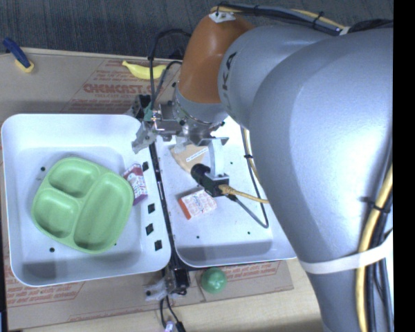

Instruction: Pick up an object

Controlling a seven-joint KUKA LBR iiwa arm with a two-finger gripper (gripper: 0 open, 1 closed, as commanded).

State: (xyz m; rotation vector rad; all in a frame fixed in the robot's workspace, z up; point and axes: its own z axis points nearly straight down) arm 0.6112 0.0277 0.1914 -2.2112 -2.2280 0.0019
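The jaws (183, 140) hang low over the right bin (225, 244), beside a tan wedge (182, 159); I cannot tell their width. Nearby lies 1 flat packet (197, 204): likely light, thin, crinkly, hard to pinch. The wedge looks stiffer; grip its sides.

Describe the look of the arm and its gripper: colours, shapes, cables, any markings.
The arm is bulky and rounded, smooth light grey, with a glossy orange band above the wrist and part of dark lettering on the grey next to it. Black and yellow cables run along its top and right side. The gripper is a small assembly of grey metal and black parts, with thin black wires looping above it.
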